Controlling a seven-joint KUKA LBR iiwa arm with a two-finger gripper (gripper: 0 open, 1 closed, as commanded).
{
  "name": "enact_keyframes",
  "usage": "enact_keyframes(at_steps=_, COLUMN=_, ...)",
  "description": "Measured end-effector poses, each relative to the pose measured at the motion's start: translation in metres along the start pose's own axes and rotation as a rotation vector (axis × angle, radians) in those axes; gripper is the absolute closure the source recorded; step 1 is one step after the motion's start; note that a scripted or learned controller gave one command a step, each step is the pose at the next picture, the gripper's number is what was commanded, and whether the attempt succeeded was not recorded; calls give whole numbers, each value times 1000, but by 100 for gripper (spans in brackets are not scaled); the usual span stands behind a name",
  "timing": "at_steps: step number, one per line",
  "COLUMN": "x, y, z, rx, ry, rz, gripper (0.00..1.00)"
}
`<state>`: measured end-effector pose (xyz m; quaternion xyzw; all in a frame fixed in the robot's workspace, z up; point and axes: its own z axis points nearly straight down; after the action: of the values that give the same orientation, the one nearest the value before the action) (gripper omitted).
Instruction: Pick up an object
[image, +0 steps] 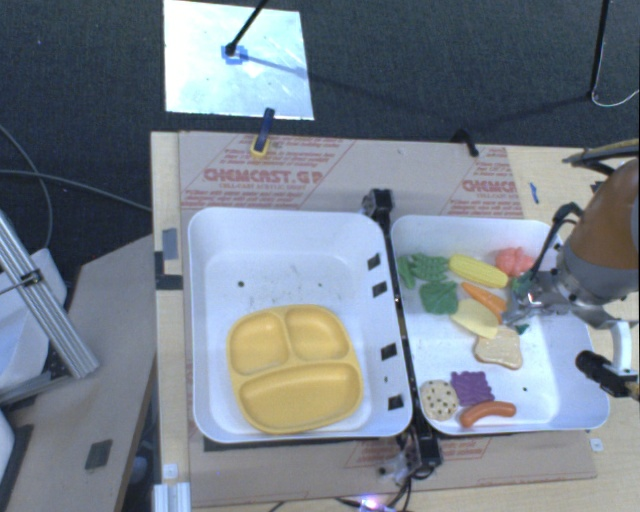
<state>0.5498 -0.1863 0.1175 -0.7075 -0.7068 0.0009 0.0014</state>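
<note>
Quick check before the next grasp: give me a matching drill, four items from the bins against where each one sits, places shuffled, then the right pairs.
Items:
1. yellow divided plate
2. corn cob
3. cookie
4. bread slice

Places:
A. right bin, near the front left corner, beside the purple grapes
B. left bin, towards the front
C. right bin, just below the tool
D. right bin, near the back, next to the pink piece

Pairs: 1-B, 2-D, 3-A, 4-C
</note>
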Motion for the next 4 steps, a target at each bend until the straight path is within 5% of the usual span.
enact_keyframes(at_steps=1, x=12, y=-60, z=29, rx=-21, ry=-8, rz=1, gripper=100)
enact_keyframes(at_steps=2, x=85, y=-4, z=-32, rx=-13, ry=0, rz=-14, gripper=100)
enact_keyframes(at_steps=3, x=95, y=-64, z=36, rx=1, ry=1, rz=-1, gripper=100)
enact_keyframes(at_steps=4, x=54, y=-11, z=-52, rx=-17, ry=-7, rz=-4, gripper=100)
